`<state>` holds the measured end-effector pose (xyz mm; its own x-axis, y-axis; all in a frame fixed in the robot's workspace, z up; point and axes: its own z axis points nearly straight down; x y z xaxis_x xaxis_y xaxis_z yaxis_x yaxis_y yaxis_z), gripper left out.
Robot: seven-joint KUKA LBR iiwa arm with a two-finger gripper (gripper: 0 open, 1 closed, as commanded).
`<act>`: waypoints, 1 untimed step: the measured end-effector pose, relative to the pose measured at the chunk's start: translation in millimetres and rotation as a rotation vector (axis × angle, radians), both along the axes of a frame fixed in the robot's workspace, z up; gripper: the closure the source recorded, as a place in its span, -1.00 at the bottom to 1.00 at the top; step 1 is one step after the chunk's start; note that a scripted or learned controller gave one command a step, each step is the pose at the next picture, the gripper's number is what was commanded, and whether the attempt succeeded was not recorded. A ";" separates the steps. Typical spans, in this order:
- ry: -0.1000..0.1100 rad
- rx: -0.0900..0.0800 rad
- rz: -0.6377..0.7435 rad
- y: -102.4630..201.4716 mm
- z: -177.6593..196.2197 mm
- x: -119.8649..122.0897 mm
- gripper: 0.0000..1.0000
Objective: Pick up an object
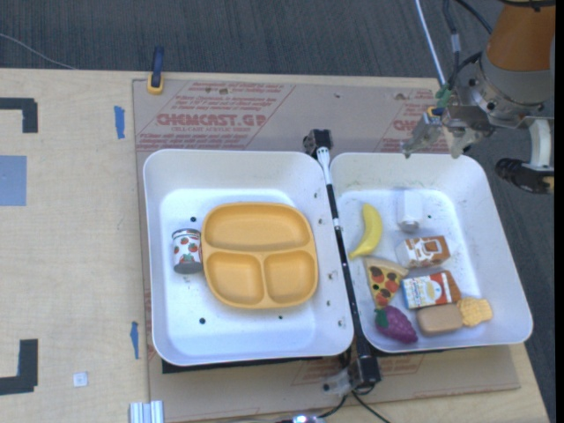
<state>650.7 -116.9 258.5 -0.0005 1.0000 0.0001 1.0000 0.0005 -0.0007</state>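
The right bin [476, 188] holds several toy foods. Among them are a yellow banana [368, 229], a pizza slice [384, 282], a purple fruit [397, 324], a white block [411, 205], two small cartons [425, 251] [432, 289], a brown bun [441, 320] and a yellow piece [476, 310]. My gripper [432, 146] hangs above the far rim of this bin, well behind the white block. Its fingers look open and nothing is between them.
The left bin [167, 201] holds a yellow divided plate [260, 254] and a small printed can [186, 250] by its left side. A black clamp [317, 141] sits where the two bins meet at the back. Cardboard lies under both bins.
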 end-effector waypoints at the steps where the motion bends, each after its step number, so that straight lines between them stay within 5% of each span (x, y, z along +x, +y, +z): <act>1: -0.001 0.000 0.000 23.9 -125.0 -24.1 -1.00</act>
<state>626.6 -93.0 133.5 -0.0002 1.0000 -0.0001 1.0000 0.0002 0.0006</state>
